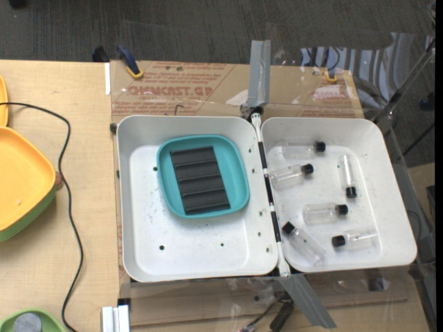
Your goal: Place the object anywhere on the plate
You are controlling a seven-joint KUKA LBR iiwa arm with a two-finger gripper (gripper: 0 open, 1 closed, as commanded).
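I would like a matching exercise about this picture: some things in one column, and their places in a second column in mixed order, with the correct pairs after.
Things:
1. teal plate
2. clear vials with black caps
3. yellow dish
4. black cable

Places:
A. in the right bin
B. at the left edge of the view
C. in the left bin
D. running across the wooden bench between the yellow dish and the bins

Pairs: 1-C, 2-A, 3-B, 4-D

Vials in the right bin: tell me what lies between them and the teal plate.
The two bins' adjoining rims lie between the vials and the teal plate. A ridged black block already lies on the plate.
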